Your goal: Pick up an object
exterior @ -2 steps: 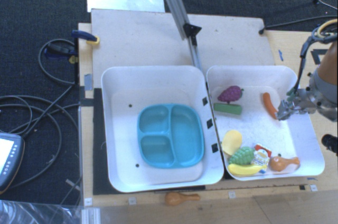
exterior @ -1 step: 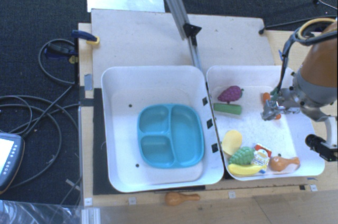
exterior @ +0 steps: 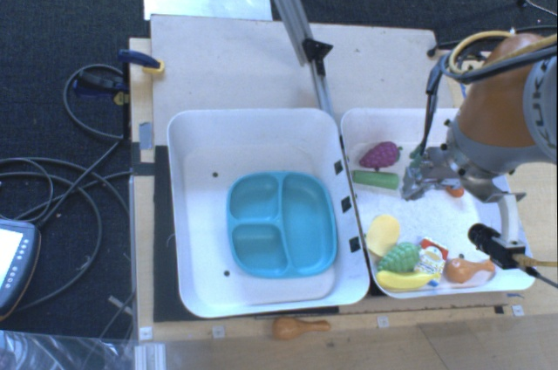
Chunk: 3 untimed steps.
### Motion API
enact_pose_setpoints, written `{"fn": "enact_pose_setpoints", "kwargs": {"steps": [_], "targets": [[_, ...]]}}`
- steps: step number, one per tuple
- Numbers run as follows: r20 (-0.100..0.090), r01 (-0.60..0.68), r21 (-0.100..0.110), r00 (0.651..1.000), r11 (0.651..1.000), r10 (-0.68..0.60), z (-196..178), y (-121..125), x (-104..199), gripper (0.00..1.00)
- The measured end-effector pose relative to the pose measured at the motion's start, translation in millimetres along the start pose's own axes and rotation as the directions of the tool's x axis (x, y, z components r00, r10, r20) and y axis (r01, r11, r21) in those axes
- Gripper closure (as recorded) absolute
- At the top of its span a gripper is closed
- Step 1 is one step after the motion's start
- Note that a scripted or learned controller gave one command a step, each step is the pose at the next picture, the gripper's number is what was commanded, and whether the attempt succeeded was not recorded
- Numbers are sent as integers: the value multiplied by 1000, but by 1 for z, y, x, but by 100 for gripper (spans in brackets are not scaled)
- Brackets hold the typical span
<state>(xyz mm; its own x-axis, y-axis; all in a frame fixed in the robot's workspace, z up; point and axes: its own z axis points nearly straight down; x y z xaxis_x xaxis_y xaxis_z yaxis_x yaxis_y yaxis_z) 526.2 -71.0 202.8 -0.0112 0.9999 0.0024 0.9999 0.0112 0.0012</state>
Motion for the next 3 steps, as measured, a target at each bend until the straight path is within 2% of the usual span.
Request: {"fn": "enact_pose_setpoints", "kwargs": {"steps": [1,2,3], "targets": [[-1,1,-2,1000,1000,-1,-13,-3,60,100],[0,1,-2,1000,1000,-1,-29,8,114,100],[0,-1,0,1000,1000,1,-21,15,161,100]]}}
